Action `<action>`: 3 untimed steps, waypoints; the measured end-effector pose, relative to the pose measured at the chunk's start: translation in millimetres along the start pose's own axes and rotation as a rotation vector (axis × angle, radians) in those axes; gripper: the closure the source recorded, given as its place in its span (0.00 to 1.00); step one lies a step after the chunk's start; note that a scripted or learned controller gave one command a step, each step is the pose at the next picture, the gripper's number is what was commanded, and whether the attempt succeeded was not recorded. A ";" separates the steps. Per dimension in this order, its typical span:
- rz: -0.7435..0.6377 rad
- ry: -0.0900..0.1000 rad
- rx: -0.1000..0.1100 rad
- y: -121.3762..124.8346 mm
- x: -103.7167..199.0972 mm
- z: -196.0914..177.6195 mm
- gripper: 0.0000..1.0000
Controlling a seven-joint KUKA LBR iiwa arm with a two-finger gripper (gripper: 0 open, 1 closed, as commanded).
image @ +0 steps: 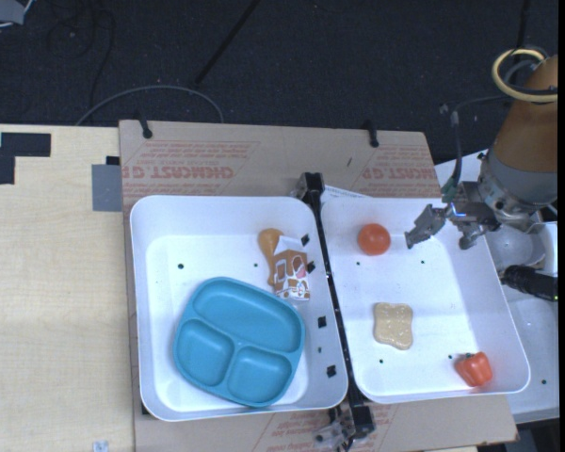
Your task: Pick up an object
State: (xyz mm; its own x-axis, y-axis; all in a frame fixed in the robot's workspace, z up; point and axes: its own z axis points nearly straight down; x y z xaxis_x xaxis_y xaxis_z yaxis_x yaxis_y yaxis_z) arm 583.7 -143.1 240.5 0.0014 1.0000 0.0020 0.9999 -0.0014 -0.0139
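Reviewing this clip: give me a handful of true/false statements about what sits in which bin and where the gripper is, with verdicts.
1. The blue divided plate lies in the left bin. True.
2. The red ball is in the left bin. False: it sits in the right bin, near its back edge.
3. The gripper is above the right bin's back right part, with nothing between its fingers. True.
4. The beige flat piece rests on the blue plate. False: it lies on the floor of the right bin.
5. A small red and orange object sits in the right bin's front right corner. True.
6. The small patterned carton is in the right bin. False: it is in the left bin, beside the plate.
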 end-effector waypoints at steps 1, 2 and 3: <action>-0.002 -0.002 -0.013 2.3 -0.2 -6.8 0.00; -0.001 -0.001 -0.006 6.1 -3.9 55.8 0.00; -0.001 0.000 -0.006 10.1 -2.2 119.2 0.00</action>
State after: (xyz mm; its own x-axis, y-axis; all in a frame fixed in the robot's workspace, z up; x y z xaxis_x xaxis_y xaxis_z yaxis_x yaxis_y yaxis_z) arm 592.1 -145.1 121.2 0.0005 1.0000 0.0019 1.0000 -0.0005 -0.0076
